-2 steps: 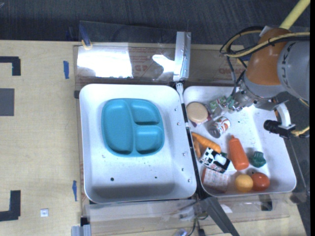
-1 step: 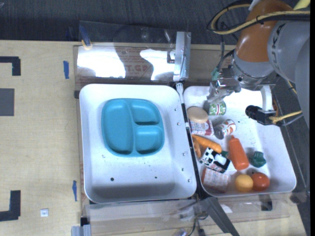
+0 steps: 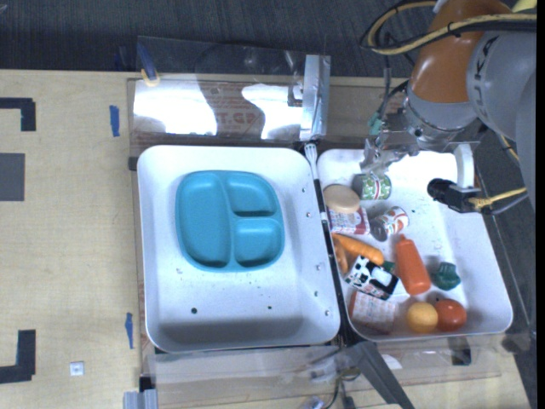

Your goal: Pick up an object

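My gripper (image 3: 377, 162) hangs over the far left part of the right bin (image 3: 490, 254), under the grey arm with its orange band. Directly below its tip lies a small green and white can (image 3: 375, 187); whether they touch is hidden. Beside the can are a tan round bun (image 3: 341, 197) and a red and white can (image 3: 392, 221). Further forward lie a carrot (image 3: 358, 250), an orange bottle (image 3: 412, 265), a black and white item (image 3: 369, 273), a teal piece (image 3: 446, 274), an orange fruit (image 3: 421, 315) and a red tomato (image 3: 450, 313).
The left bin (image 3: 162, 288) holds a blue divided plate (image 3: 228, 218). A clear panel with a metal bracket (image 3: 313, 96) stands behind the bins. A black cable fitting (image 3: 444, 191) juts over the right bin's far side. A red and white packet (image 3: 347, 221) lies by the divider.
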You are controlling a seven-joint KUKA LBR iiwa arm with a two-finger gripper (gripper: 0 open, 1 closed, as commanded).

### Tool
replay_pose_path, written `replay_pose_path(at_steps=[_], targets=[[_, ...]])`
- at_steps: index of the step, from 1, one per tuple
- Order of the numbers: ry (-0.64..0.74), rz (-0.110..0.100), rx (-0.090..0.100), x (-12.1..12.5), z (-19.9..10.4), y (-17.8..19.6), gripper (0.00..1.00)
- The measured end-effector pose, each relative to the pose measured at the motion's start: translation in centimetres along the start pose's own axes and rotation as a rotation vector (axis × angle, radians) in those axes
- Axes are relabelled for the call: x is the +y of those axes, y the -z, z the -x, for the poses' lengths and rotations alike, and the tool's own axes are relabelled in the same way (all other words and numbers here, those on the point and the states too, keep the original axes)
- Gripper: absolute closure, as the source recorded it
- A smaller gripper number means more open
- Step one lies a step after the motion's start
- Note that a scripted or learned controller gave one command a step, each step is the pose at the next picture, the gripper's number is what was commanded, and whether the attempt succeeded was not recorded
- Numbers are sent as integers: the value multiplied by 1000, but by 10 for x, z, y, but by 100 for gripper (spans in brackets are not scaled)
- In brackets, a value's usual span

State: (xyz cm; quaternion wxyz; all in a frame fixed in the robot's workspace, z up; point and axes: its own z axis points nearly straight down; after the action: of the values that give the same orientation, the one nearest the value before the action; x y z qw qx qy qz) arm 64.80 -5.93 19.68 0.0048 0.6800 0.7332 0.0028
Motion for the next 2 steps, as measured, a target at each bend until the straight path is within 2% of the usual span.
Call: replay_pose_path(at_steps=[1, 2], targets=[[0, -2, 0, 0, 0, -1, 0], [101, -2, 1, 1, 32, -92, 0]])
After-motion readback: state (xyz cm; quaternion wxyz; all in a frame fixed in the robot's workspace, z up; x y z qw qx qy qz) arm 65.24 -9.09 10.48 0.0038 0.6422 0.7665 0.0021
